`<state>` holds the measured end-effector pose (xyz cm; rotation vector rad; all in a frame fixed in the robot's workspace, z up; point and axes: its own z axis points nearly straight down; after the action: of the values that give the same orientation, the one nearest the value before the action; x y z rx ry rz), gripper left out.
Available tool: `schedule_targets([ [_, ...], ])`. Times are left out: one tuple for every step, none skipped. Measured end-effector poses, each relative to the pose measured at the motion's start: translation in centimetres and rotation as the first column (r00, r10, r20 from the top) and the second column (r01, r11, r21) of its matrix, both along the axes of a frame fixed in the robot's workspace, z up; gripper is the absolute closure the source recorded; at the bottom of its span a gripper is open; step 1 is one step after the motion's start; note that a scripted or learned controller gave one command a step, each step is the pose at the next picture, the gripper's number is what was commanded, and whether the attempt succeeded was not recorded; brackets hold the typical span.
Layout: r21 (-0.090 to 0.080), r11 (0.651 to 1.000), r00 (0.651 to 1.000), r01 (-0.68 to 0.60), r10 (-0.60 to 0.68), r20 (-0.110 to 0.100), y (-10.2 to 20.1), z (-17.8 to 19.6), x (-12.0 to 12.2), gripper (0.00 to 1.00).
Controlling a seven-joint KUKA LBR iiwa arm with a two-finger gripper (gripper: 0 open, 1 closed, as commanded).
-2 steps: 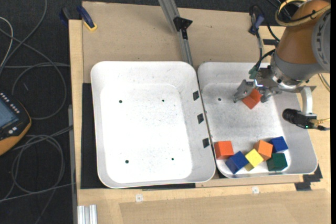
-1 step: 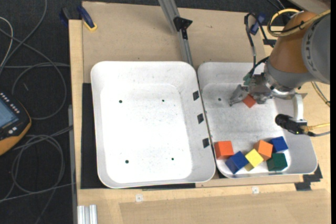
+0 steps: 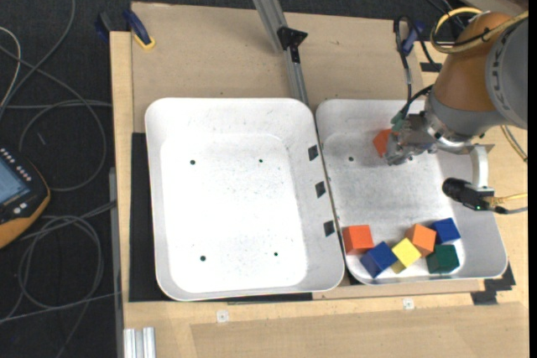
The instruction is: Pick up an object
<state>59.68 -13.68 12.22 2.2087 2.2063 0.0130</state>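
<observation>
Arm at the orange block

The gripper [image 3: 401, 148] sat low beside an orange block [image 3: 382, 142] in the right bin [image 3: 369, 180] (grip state impossible to tell); next, a clean lift.

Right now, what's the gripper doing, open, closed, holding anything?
Gripper: low in the right bin, against an orange block; open or closed, and any grip, cannot be told.

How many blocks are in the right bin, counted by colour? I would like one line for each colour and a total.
Orange blocks: 3, one at the gripper at, one at, one at
Blue blocks: 2
Yellow block: 1
Green block: 1
Total: 7 blocks, all in the right bin
</observation>
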Motion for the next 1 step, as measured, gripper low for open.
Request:
schedule_targets([
  [0.006, 1.0, 1.0, -0.001, 0.001, -0.012, -0.88, 6.09, 0.1, 1.0],
])
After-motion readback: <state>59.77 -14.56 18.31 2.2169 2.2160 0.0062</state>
